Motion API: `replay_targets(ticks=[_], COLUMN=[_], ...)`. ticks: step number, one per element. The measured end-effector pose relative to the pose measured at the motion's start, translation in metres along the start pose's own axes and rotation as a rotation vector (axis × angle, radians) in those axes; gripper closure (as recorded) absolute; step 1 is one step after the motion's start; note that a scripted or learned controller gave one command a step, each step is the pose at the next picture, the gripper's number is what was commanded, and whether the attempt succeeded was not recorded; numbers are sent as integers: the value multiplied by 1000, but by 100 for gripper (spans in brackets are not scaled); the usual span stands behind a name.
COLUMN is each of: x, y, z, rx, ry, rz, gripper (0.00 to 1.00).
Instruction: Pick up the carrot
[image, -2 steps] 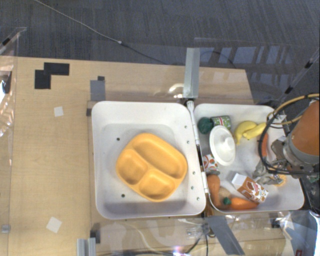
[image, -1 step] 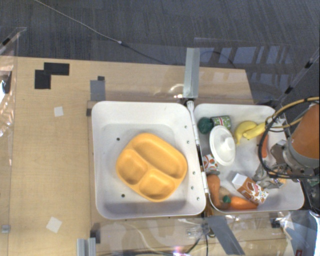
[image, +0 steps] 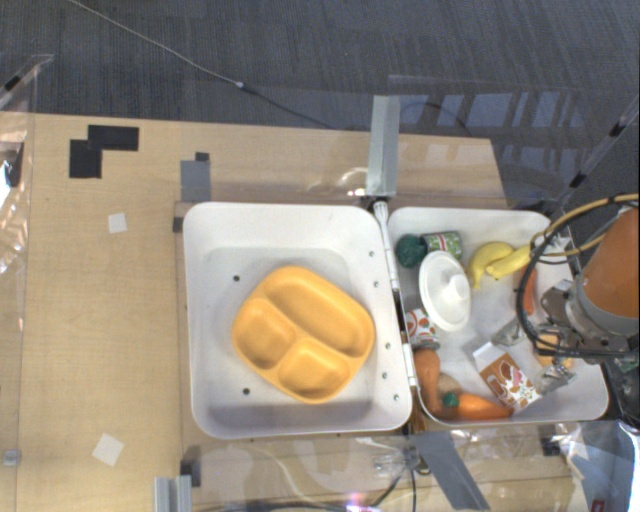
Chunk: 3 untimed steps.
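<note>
The carrot (image: 483, 407) lies flat along the near wall of the right bin (image: 592, 405), down and to the left of the gripper (image: 551, 360) in the camera view. Its orange body points toward the gripper's side and its green top (image: 450, 402) points away from it. The carrot and the gripper are apart, with nothing bridging them. A small printed snack packet (image: 508, 380) lies between the two, just above the carrot's thick end and close beside the gripper. A second orange, carrot-like piece (image: 428, 372) stands nearly on end farther from the gripper, against the wall that the two bins share, its lower end near the green top.

The gripper hangs low over the right side of the same bin, under the grey wrist and the orange band (image: 616, 265) of the arm, with black cables looping around it. Whether it is wide or narrow I cannot tell, since the wrist and cables crowd that spot. It carries nothing that can be seen.

Up and left from the gripper sits a white round lid-like dish (image: 445, 290), with a banana (image: 497, 260) and a green can (image: 440, 243) beyond it by the far wall. A small red and white cup (image: 420, 325) sits below the dish. Well off to the gripper's left, the left bin (image: 200, 300) holds a yellow divided plate (image: 303, 332).
</note>
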<state>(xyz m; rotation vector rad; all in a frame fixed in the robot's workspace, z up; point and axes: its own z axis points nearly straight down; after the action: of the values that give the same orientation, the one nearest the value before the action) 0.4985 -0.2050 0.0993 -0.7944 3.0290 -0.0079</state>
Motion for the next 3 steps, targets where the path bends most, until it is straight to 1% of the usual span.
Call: replay_targets(ticks=[2,3], x=[0,-4], y=[0,-1], z=[0,-12], rx=[0,7], ry=[0,-8], rz=[0,-3], gripper=[0,100])
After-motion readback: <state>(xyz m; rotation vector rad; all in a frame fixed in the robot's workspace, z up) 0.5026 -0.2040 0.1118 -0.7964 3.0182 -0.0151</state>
